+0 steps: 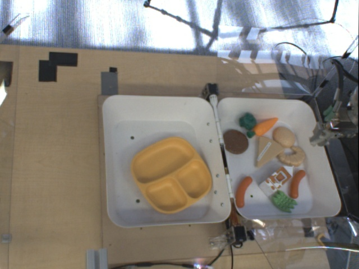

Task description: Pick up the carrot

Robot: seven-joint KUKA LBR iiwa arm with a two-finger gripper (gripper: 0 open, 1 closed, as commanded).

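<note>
The carrot [265, 126], orange with a dark green leafy top on its left end, lies slanted in the back part of the right bin [314, 114]. My gripper [328, 131] hangs at the right bin's right rim, well to the right of the carrot and apart from it. Nothing shows in the gripper.
Around the carrot lie a brown round patty [236, 142], a beige wedge [267, 149], a tan bun [284, 136] and a curled pastry [293, 156]. Nearer the front are two sausages [243, 190], a small printed box [276, 179] and a green piece [284, 201]. A yellow divided plate [171, 174] fills the left bin [120, 150].
</note>
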